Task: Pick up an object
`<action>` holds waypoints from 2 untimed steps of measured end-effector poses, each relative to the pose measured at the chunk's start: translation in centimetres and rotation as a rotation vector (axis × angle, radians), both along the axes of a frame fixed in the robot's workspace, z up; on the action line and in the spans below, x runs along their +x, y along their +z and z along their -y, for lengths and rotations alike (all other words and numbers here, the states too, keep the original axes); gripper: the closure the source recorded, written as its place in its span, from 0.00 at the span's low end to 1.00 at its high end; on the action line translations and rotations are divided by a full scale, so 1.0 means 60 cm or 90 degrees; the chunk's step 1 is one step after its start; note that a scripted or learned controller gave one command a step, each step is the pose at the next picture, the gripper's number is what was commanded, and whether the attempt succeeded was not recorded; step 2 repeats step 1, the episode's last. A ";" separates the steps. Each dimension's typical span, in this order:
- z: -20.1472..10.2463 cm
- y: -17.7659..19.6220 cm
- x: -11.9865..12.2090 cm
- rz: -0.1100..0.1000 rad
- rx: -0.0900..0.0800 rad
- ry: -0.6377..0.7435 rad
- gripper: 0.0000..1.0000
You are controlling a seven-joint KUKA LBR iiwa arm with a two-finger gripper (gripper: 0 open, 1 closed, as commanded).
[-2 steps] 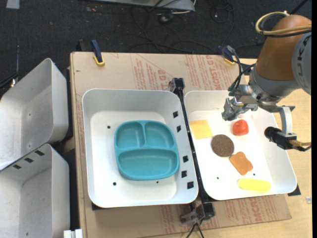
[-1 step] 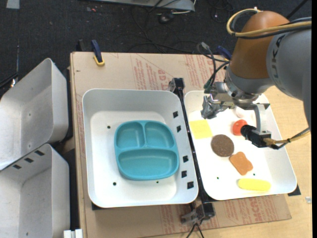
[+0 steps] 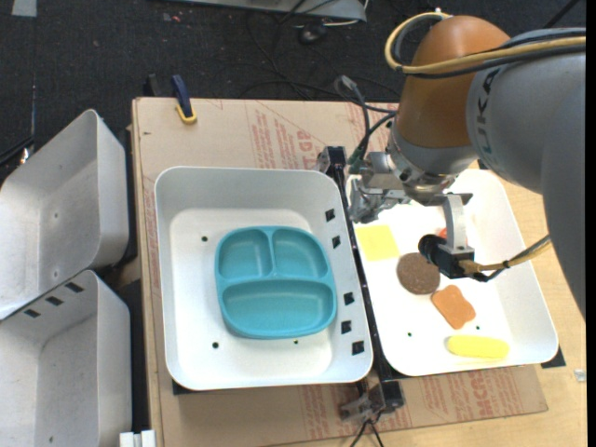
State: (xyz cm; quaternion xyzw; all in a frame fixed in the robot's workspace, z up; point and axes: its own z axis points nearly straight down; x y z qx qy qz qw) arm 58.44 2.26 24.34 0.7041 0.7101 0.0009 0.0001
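From my remote station I see four candidates in the right bin: a flat yellow square, a round brown disc, an orange slab and a yellow oblong, all apart.

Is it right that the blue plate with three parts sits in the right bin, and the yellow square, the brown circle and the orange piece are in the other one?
Not quite. The camera view shows the blue plate in the left bin. The yellow square, brown circle and orange piece lie in the right bin, under the arm.
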 end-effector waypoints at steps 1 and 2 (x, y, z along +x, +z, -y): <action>-0.097 0.006 -0.003 -0.001 0.001 0.000 1.00; -0.097 0.006 -0.003 -0.001 0.001 0.000 1.00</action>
